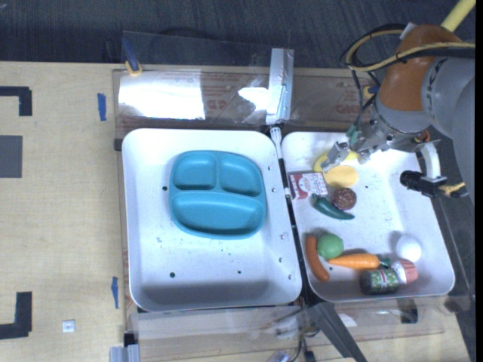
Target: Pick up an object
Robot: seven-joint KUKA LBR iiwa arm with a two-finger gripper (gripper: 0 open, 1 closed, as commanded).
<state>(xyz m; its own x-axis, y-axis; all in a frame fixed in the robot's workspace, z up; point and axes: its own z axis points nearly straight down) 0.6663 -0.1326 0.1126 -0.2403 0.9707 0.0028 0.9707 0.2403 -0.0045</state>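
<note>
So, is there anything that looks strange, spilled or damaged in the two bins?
Nothing looks spilled or broken. The blue divided plate lies flat in the left bin. The toy food is crowded in the right bin: the carrot lies beside a green ball, and the gripper is near a yellow piece.

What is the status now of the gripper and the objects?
Gripper low over right white bin, at yellow lemon-shaped toy. Nothing seen between fingers. Small red-and-white packet and dark red ball crowd close.

The arm (438, 74) runs off the right edge. Its wrist covers part of the banana (330, 159), and the jaws blur against the bin.
</note>
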